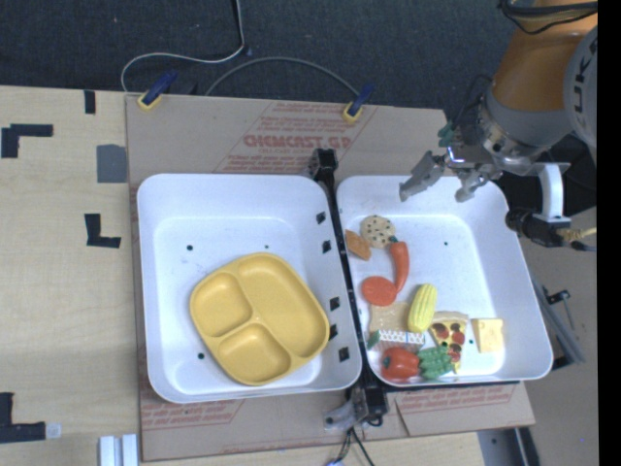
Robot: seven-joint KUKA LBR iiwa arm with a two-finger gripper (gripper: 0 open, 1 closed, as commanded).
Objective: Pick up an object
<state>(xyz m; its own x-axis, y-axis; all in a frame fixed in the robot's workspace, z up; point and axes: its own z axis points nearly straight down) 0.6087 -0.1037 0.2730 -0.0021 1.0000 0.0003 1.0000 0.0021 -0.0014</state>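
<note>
While its long axis runs near-upright, tip up: corn cob; hand spread apart, nothing between.

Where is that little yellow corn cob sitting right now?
The corn lies in the right bin, toward its near end, just right of the red pepper and above the pizza slice.

A yellow divided tray filled the white left bin. In the white right bin lay a tan cookie with dark specks, an orange-red chili, yellow corn, a yellow cheese wedge, a red-dotted pizza slice, a red tomato and green greens. An orange band topped the arm's grey wrist at two o'clock, over brown cardboard with red lettering.
</note>
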